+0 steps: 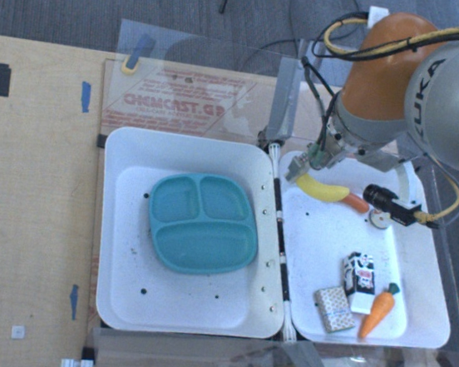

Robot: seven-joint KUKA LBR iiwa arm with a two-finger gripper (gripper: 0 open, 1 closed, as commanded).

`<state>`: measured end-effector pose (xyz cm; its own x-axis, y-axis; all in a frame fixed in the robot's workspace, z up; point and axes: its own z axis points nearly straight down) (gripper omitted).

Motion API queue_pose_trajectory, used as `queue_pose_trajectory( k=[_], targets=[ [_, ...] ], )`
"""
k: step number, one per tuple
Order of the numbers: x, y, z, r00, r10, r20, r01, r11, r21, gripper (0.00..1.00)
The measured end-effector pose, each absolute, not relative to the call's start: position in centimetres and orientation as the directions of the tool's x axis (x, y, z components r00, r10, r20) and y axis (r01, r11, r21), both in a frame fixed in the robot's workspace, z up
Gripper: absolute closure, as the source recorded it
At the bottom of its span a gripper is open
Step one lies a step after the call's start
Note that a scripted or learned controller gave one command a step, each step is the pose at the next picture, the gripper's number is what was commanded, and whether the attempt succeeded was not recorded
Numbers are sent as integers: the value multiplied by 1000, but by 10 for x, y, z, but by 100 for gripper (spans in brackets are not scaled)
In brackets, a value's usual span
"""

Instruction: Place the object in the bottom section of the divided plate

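The bench (pixel 23 218) is light wood. It has black marks near its left edge and small bits of blue tape. Two shallow white bins sit on it side by side, touching in the middle. The left bin (pixel 115 289) holds a teal divided plate (pixel 203 223). The right bin (pixel 426 280) holds small things. Behind the left bin, a clear sheet with red writing (pixel 177 100) lies flat on the bench, with a yellow clip (pixel 131 65) at its left corner.
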<state>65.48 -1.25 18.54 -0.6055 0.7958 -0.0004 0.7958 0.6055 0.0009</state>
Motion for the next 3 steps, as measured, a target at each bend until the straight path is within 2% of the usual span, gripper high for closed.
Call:
queue_pose_trajectory(
  k=[1,2,3],
  targets=[
    [589,60,185,-760,650,0,650,760,2,100],
    [563,107,147,-739,674,0,674,739,1,100],
    [563,106,147,-737,676,0,676,737,2,0]
  ],
)
